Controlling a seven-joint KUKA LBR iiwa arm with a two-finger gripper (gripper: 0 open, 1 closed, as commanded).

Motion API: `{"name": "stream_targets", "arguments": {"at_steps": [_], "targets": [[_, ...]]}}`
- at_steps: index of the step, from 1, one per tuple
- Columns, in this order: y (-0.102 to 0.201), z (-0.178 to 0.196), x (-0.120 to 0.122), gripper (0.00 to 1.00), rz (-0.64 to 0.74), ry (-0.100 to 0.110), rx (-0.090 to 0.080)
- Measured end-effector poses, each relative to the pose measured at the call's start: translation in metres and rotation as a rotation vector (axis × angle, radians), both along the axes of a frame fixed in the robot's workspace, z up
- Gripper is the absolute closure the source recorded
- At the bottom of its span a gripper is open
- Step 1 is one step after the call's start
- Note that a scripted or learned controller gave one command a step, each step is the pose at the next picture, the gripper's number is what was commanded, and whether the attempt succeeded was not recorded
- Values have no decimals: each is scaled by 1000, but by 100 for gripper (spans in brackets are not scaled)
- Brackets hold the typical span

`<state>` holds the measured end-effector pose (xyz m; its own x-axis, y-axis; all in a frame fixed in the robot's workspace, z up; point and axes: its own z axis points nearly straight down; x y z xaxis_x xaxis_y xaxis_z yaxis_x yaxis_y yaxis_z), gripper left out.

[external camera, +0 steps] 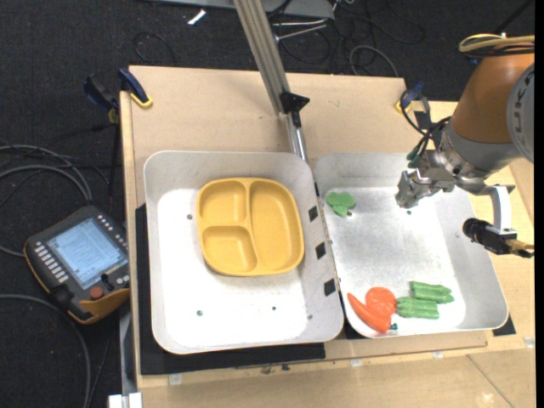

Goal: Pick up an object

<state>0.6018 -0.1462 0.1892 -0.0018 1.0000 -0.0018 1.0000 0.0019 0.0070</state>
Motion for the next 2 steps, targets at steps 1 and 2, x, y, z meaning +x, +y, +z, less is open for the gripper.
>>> {"name": "stream_targets", "arguments": {"at_steps": [1,2], "targets": [[1,54,-9,100,0,0,0],[1,88,-7,100,1,1,0]]}}
